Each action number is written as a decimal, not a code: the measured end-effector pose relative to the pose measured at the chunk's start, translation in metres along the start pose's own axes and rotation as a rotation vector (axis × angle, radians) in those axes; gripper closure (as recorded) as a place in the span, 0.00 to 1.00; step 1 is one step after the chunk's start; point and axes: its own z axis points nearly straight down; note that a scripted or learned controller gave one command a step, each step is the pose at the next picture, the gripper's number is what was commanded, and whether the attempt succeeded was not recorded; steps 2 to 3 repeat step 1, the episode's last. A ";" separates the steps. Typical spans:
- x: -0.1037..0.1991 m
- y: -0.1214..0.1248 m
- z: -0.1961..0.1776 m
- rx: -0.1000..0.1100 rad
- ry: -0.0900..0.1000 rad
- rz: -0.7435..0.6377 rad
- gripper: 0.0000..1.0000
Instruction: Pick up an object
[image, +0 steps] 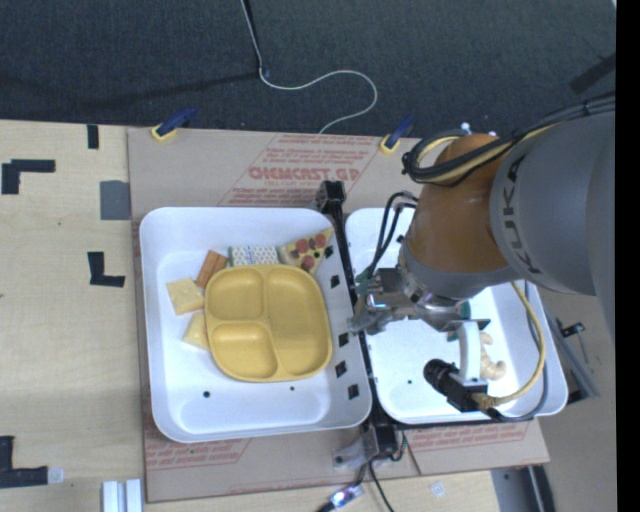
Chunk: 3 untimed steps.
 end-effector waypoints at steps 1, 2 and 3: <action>0.014 -0.003 -0.001 -0.002 0.000 0.000 1.00; 0.014 -0.003 -0.001 -0.002 0.000 0.000 1.00; 0.014 -0.003 -0.001 -0.002 0.000 0.000 1.00</action>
